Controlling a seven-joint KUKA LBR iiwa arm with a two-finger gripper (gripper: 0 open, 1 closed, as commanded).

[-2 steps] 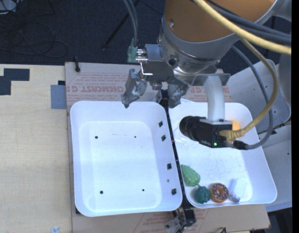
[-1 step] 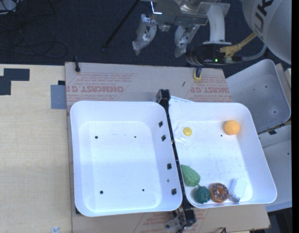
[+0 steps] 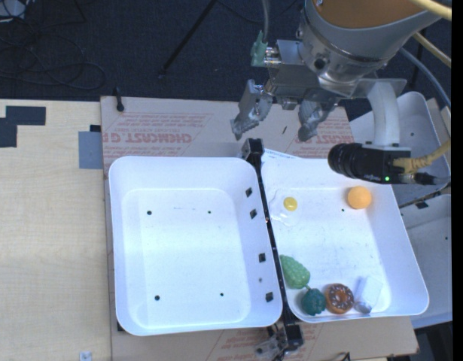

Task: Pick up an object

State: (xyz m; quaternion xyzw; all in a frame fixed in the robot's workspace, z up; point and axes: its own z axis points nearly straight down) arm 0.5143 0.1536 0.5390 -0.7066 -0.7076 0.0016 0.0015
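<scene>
My gripper [image 3: 275, 122] hangs high above the far edge of the bins, near the divider between them. Its two grey fingers [image 3: 250, 115] are spread apart with nothing between them. In the right bin [image 3: 412, 277] lie an orange ball [image 3: 359, 197], a small yellow piece [image 3: 290, 204], a light green lumpy object [image 3: 294, 271], a dark teal object [image 3: 314, 301], a brown donut [image 3: 339, 298] and a clear whitish item [image 3: 369, 291]. All of them sit well below and in front of the gripper.
The left bin [image 3: 126, 262] stands beside the right one, joined by a black clip strip [image 3: 263, 224]. A black cylindrical device [image 3: 360, 163] overhangs the right bin's far edge. Cardboard [image 3: 171, 130] lies under the bins; wooden bench to the left.
</scene>
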